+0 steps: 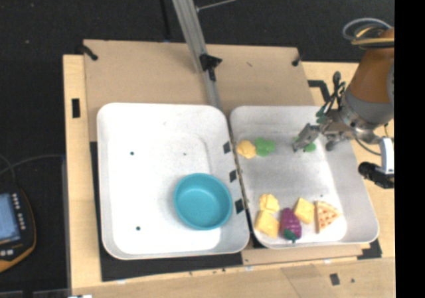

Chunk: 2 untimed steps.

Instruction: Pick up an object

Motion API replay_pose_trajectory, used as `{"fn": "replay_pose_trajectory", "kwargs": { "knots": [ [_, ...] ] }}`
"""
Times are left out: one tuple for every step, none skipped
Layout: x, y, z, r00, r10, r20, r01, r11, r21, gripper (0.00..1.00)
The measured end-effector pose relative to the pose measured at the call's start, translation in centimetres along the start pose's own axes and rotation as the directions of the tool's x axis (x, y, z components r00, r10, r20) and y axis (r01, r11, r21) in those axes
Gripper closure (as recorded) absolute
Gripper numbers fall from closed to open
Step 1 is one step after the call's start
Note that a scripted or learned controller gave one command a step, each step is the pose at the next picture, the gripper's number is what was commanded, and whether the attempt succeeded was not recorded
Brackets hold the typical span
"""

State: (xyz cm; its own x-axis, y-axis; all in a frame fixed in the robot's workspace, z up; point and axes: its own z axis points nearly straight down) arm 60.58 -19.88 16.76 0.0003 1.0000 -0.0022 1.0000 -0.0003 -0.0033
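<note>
— Across the worktop [153, 77], seen from the fixed camera above, what do the two bins hold?

— Two shallow white bins sit side by side. The left bin [133, 131] holds a blue bowl [202, 201], upright, low in its right half near the shared edge. The rest of what shows on its floor is a couple of small dark spots.

— And the right bin [345, 190]?

— Toy food. Near its upper left lie a yellow piece [246, 149] and a green piece [265, 147], touching each other. Along the near edge is a cluster: two yellow chunks [267, 214] stacked close, a purple grape bunch [290, 223] just beside them, a yellow cheese wedge [304, 210] next, and a pizza slice [325, 215] furthest right.

— Where is the arm?

— It reaches in from the right, orange band above the wrist, with the end effector [307, 140] low over the upper part of the right bin. A small green object [309, 147] sits right at its tip.

— Has it grabbed that?

— I cannot tell. The fingers are too small and dark against the bin to judge their spread, and whether the green object is between them or just beside them is unclear.

— Anything else?

— A grey metal pole [189, 18] slants up from between the bins.
</note>
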Motion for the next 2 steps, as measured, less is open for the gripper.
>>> {"fn": "replay_pose_trajectory", "kwargs": {
  "knots": [
    [0.5,-0.3,4.3,1.0,0.001,-0.001,-0.001,1.0,-0.002,0.0],
    [0.3,-0.3,6.8,1.0,0.002,0.0,-0.002,1.0,-0.002,0.0]
  ]
}}
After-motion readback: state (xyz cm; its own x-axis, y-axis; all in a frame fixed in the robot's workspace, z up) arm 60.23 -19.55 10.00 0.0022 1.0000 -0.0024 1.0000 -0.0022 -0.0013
